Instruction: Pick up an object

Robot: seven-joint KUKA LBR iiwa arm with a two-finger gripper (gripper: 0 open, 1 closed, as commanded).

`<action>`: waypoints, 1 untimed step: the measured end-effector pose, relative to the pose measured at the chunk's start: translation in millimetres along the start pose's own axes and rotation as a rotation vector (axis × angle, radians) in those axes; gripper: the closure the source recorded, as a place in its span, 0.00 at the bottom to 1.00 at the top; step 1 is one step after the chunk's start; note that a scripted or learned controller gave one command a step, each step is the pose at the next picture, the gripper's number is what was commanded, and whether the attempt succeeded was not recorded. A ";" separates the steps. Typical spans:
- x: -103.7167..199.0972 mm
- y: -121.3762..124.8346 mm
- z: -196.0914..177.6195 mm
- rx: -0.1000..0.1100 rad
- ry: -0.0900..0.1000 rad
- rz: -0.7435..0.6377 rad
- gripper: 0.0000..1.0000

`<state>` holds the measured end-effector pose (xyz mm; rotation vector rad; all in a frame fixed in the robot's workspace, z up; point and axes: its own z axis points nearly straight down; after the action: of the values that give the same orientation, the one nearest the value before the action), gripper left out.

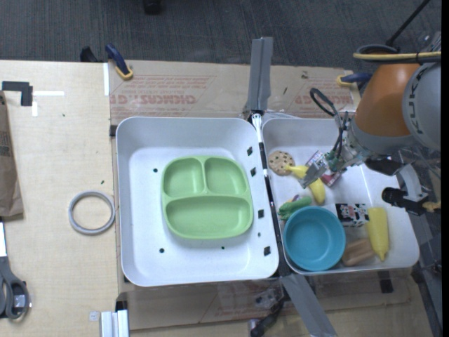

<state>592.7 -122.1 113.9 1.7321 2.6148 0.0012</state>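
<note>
Banana lies in the right bin, near its middle, tilted, just below the gripper. Gripper sits low over that bin; its tip is at the banana's upper end, beside a small packet. Whether it is released, clenched or grasping anything cannot be told from this angle.

Camera view, surface: a pale wooden bench carries 2 white bins side by side, with a cardboard sheet under their far edge. The left bin holds 1 green divided plate, lying flat at its centre. The right bin holds, besides the banana, a cookie near the far left corner, a green item touching the rim of a blue bowl at the near left, a black-and-white carton just right of the bowl, a corn cob beyond that, and a brown sausage-like piece at the near wall.

On the bench left of the bins: a tape ring, a brown paper bag at the edge, scissors at the near corner. A blue clamp grips the far edge.

Room: dark grey carpet beyond the bench. The arm, orange-banded, enters from the right.
</note>
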 end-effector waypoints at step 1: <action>-24.0 -1.6 12.2 -0.004 -0.001 0.035 0.00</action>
<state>600.7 -144.8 101.8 1.7756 2.5819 0.0059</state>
